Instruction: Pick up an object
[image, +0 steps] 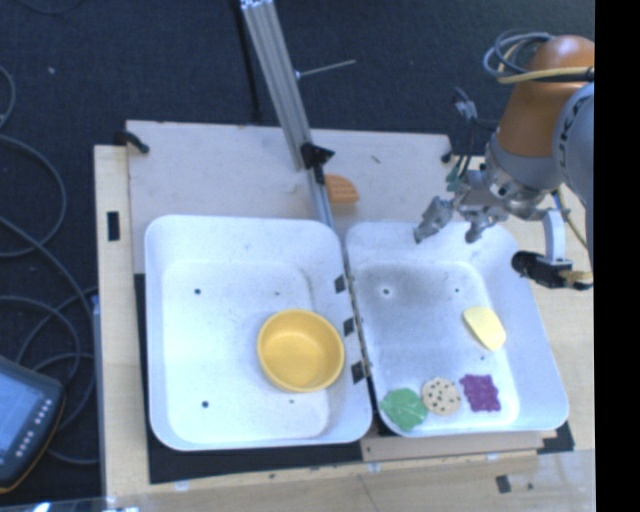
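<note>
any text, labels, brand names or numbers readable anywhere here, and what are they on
None can be read.
The device screen at the left edge is lit, but its content is too small and blurred to read.
The yellow bowl, the green, cookie-like and purple pieces, the yellow piece and both white bins show no visible lettering.

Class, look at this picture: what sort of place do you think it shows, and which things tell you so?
Probably a robotics lab bench set up for picking trials. A grey and orange arm with a gripper hangs over two white bins, loose cables trail across the dark floor, and small toy-like items such as a yellow bowl lie inside.
</note>
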